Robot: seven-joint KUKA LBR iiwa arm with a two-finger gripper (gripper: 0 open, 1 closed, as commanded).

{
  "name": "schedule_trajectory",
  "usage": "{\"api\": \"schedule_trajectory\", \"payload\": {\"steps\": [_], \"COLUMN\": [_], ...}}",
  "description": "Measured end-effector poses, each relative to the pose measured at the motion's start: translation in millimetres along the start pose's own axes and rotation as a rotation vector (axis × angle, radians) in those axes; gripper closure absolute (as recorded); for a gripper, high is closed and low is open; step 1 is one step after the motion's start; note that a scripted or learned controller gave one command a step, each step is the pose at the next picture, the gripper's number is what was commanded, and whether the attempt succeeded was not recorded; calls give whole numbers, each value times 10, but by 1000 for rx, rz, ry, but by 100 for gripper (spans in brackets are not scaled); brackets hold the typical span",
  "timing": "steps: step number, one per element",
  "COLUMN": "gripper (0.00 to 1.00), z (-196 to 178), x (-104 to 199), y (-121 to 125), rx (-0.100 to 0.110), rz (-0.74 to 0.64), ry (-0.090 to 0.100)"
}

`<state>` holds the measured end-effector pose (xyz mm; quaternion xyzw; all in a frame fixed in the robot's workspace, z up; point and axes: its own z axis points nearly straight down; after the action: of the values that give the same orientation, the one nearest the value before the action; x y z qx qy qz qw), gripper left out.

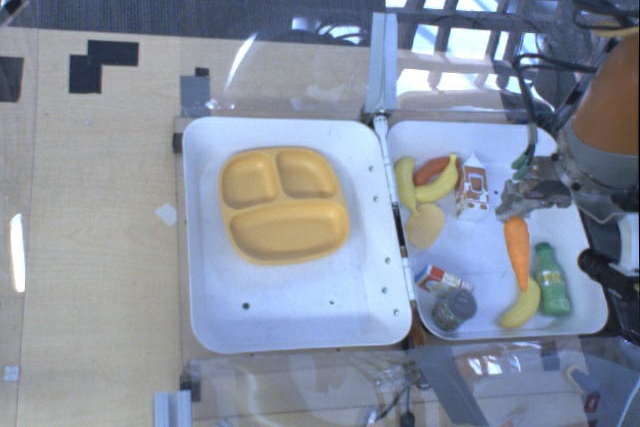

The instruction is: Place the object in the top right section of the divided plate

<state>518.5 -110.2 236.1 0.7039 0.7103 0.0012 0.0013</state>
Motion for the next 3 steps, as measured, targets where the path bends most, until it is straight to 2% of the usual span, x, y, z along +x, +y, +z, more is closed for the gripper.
{"api": "schedule_trajectory", "payload": {"steps": [1,2,3], "gripper": [100,100,100], "z": [338,524,514], "x": [342,1056,1328], "y": [859,1277,1525], "rx": [0,1,-1], "rz": [-141,-47,-52], "ry": [-1,0,0]}}
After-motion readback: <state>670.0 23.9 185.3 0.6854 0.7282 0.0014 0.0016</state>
